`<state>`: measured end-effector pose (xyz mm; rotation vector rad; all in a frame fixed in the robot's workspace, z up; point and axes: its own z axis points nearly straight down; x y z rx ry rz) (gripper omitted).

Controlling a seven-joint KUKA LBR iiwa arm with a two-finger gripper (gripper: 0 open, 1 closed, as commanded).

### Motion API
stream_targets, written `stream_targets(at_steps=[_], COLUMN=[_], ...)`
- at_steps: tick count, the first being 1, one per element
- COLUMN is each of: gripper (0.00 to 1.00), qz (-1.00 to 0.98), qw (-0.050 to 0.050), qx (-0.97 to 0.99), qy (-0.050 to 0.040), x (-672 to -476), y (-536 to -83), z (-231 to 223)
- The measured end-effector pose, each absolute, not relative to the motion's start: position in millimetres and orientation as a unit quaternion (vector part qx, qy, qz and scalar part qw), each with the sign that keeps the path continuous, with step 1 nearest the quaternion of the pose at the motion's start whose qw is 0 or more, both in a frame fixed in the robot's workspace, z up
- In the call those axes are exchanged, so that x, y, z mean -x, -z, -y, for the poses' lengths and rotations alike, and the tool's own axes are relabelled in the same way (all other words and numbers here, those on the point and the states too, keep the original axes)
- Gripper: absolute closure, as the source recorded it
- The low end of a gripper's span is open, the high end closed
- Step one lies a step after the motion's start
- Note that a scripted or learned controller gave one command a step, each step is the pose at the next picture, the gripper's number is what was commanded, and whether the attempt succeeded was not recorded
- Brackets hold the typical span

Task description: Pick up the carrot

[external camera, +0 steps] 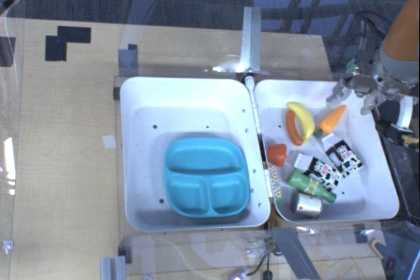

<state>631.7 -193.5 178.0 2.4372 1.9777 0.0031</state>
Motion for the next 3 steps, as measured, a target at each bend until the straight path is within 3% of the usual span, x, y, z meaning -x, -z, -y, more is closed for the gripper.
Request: stream_targets(at_steps=[1,2,3], gripper=[0.00,1.00,1.00], qz=[-0.602,-0.604,-0.532], qw=[0.001,0.004,0.001], qx=[-0.799,-0.797,-0.847], qy=[-0.0017,-0.0029,-0.0020], x=[-635.6,-637.8,-645.2], y=[-91.2,-103.5,-89.9], z=[198.1,196.9,137.8])
